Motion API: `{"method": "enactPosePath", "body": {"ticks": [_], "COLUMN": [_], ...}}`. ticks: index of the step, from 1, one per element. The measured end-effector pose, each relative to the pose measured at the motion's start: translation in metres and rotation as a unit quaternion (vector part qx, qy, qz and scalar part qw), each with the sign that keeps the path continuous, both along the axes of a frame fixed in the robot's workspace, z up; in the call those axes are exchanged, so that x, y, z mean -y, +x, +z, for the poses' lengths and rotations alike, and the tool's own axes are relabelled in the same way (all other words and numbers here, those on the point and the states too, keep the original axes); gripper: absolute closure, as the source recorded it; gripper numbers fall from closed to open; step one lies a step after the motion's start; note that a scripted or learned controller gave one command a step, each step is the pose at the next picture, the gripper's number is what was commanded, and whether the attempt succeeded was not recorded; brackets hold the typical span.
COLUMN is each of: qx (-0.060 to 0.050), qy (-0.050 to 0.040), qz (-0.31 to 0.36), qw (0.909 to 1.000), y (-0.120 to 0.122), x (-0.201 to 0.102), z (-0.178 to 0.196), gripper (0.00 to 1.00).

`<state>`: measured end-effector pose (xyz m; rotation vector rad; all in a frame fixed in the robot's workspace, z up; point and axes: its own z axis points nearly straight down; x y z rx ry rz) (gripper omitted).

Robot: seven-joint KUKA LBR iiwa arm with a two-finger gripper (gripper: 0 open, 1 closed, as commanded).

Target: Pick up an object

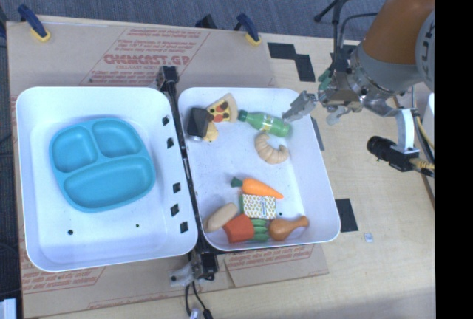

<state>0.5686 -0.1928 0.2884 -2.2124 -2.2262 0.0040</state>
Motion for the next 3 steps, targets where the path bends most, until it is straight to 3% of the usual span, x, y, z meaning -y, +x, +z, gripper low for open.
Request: {"method": "enactPosePath", "body": {"ticks": [1,2,3], "qx": [0.0,0.0,0.001], "qy": [0.0011,0.0007,0.0004], "qz": [0.133,0.161,0.163], "qw": [0.9911,0.9869,0.9866], "y": [-0.029,-0.08,-0.079], "x": [-0.016,-0.059,-0.059], "z": [-0.136,-0.197,-0.187], "gripper": [0.0,0.0,1.0]}}
